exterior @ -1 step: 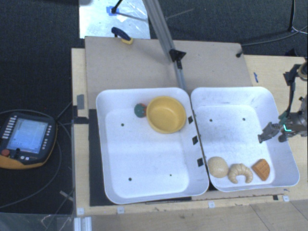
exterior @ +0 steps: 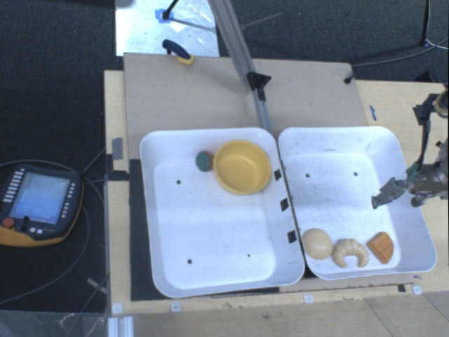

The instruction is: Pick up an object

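- Dark carpet surrounds a pale wooden bench (exterior: 231,90) that bears two shallow white plastic bins.
- Left bin (exterior: 210,258): a round yellow plastic bowl (exterior: 242,167) at the far edge, a small green ball (exterior: 204,161) touching its left side.
- Right bin (exterior: 337,181), left to right along its near wall: a cream round bun (exterior: 317,243), a pale curved croissant (exterior: 351,252), an orange waffle-like wedge (exterior: 382,247).
- Grey gripper (exterior: 386,194) hangs above the wedge; I cannot tell its finger state. It should probably centre over one pastry before descending.

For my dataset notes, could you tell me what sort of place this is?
Probably a robotics lab: a teach pendant lies beside the bench, and two white bins hold toy items such as a croissant.
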You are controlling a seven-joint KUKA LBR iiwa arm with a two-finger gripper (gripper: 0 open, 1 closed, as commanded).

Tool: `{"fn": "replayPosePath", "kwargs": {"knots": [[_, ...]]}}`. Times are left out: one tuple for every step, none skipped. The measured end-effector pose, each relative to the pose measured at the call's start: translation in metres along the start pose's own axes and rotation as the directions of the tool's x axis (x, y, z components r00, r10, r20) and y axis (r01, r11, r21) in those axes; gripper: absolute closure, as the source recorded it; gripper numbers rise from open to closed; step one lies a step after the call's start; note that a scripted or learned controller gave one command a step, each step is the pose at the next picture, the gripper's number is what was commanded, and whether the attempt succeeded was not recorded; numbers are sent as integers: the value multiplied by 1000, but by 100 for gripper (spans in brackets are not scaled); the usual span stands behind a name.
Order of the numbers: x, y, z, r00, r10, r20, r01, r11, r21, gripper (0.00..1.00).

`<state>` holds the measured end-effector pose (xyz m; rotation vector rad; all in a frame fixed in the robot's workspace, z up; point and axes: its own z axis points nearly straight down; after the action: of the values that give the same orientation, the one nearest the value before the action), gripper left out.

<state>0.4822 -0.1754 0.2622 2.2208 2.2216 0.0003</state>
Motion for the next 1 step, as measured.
{"fn": "replayPosePath", "kwargs": {"knots": [[4, 4, 60, 1000, 0, -1, 0, 1000, 4, 0]]}}
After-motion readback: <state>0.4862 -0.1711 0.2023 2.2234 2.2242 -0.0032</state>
